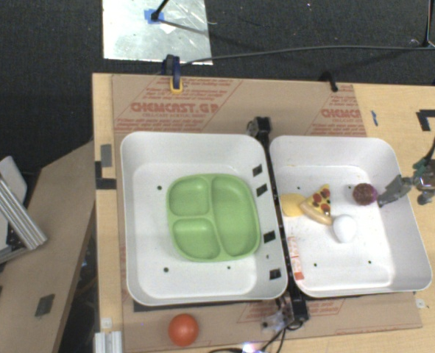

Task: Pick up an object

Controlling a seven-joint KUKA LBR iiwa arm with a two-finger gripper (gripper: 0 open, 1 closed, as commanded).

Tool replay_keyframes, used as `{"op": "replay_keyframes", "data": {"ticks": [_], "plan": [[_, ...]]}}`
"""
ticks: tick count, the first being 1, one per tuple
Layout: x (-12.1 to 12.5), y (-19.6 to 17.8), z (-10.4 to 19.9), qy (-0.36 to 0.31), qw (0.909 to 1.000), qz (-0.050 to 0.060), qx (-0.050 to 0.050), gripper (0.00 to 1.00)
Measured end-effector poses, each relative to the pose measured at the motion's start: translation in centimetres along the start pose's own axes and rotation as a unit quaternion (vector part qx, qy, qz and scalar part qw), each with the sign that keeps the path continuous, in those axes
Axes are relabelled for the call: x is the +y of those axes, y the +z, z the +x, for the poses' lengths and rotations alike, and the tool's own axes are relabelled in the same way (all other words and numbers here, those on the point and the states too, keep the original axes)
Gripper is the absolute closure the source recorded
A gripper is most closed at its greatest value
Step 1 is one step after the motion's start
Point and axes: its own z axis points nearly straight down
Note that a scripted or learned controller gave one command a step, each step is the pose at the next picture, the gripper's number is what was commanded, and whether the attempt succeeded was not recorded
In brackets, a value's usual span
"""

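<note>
The claw comes in from 3 o'clock and sits over the right rim of the right bin. It is small and blurry, so I cannot tell how it is set, and nothing shows in its grip. Its tip is just beside a dark purple ball.

The right bin has lots of bare white floor toward 6 o'clock and toward 12 o'clock. The toys lie in a bunch near the middle. The purple ball is closest to the claw. At 9 o'clock from the ball lies a toy pizza slice with red dots, and it touches a yellow piece on its left side. A white egg shape lies at 6 o'clock from the ball, just beside the pizza slice.

The left bin holds a green tray with three parts. The tray sits in the middle, with bare white floor all around it. The two bins touch side by side, and black clips join them along the middle.

The bins rest on brown cardboard with red writing, on a tan worktop. An orange ball lies on the cardboard at 6 o'clock, outside the left bin. A shiny sheet lies on the dark floor at 12 o'clock.
</note>
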Motion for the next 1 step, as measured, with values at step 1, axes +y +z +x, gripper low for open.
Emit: {"op": "replay_keyframes", "data": {"ticks": [1], "plan": [[0.25, -0.62, 0.07, -0.002, 1.0000, -0.005, -0.001, 0.00]]}}
